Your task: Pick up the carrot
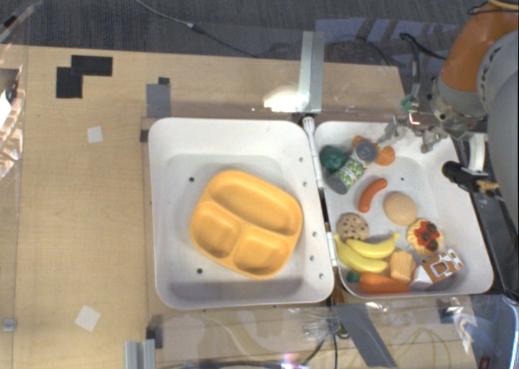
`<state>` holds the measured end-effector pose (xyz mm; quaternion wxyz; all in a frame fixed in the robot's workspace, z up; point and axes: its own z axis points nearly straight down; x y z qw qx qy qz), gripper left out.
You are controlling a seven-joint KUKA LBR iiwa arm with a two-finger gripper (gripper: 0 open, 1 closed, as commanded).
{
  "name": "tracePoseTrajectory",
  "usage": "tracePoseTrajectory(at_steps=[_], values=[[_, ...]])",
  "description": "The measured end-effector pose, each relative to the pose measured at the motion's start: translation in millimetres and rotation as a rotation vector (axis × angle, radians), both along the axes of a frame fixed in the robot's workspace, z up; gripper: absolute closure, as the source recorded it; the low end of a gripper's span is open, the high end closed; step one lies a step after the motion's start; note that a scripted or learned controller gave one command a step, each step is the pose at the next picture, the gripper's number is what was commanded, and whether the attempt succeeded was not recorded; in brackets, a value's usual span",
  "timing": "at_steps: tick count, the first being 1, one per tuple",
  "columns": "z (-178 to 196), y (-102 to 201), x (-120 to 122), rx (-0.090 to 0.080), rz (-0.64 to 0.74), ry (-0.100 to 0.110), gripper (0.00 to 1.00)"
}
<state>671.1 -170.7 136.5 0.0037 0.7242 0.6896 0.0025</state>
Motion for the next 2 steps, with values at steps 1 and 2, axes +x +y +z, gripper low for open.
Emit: tracePoseTrajectory(at_steps=[1, 2], values=[[-23, 28, -71, 0.000, 0.107, 0.003, 0.00], [46, 11, -36, 0.003, -0.378, 0.000, 0.00]])
